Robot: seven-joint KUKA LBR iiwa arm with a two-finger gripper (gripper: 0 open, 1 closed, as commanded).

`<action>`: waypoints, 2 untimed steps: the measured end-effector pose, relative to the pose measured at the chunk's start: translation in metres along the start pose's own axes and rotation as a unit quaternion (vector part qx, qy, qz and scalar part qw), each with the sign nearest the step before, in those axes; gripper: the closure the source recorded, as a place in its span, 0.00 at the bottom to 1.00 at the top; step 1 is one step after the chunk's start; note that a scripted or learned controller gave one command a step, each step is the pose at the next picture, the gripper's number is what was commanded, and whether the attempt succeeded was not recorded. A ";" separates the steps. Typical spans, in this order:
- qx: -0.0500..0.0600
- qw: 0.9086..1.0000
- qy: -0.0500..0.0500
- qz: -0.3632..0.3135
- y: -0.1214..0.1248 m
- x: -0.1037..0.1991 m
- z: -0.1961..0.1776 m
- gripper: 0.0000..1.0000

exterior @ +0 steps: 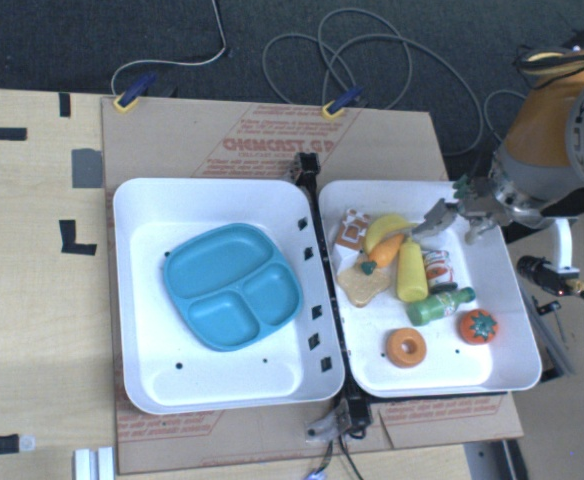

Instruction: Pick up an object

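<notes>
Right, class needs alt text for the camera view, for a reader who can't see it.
A grey and orange robot arm's gripper hovers over the right white bin of toy food: banana, yellow bottle, doughnut, tomato. The left white bin holds a blue divided plate.

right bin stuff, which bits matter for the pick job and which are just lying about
For the job:
- end effector
- yellow bottle
- banana
- green bottle
- tomato
- doughnut
- right bin

Lying about:
- blue divided plate
- left bin
- cables
</notes>
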State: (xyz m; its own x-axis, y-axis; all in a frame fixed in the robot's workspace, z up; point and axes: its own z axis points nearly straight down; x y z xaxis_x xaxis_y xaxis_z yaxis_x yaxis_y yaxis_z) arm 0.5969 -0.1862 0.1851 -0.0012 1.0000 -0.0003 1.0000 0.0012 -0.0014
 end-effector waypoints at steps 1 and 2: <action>-0.001 1.000 0.001 -0.001 0.044 0.092 0.080 0.00; -0.003 1.000 0.001 -0.001 0.040 0.089 0.097 0.00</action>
State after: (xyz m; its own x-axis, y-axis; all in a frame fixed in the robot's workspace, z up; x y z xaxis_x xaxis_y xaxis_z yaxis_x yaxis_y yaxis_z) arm 0.6370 -0.0973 0.0880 -0.0023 1.0000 0.0019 1.0000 0.0023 0.0039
